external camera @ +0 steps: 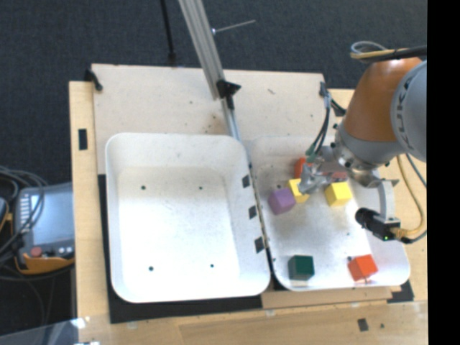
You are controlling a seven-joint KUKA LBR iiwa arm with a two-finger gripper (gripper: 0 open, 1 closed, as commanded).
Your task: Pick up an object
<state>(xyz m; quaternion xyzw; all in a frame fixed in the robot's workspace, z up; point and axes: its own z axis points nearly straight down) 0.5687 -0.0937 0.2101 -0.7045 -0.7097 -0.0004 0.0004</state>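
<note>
Bins (180,149): white matt plastic w/ dark specks. Bench (83,214): pale wood, unfinished-looking. Floor (72,20): dark carpet, rough weave. Mast (201,34): ribbed bare metal. Arm (377,110): orange band glossy (soft sheen). Blocks (302,267): matt, prob. foam or plastic.

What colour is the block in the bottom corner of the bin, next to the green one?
Orange. The block sits in the right bin, seen in the camera view.

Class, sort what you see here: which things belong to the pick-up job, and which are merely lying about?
Job: pincer; purple block; yellow blocks; orange block; green block; right bin.

Lying about: left bin; metal rail; handheld controller.
</note>
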